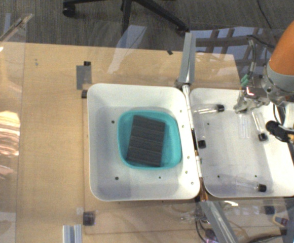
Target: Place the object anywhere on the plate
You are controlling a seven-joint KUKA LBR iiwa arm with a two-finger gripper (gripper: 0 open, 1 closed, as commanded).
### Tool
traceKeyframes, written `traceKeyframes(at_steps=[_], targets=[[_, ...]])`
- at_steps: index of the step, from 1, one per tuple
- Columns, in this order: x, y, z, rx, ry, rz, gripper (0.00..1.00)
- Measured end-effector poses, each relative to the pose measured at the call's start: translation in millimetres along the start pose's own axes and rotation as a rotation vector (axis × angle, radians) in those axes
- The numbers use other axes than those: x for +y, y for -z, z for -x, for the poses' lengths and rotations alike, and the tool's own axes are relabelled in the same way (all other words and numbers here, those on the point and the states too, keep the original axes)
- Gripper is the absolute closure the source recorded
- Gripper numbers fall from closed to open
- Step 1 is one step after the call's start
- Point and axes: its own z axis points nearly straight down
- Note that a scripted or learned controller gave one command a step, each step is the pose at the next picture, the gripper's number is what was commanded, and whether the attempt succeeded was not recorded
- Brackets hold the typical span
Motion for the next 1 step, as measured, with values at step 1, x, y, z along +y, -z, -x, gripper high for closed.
traceKeyframes(at_steps=[1], targets=[[-80.0,15.4,-60.2,0.002,0.2,-0.001,1.0]])
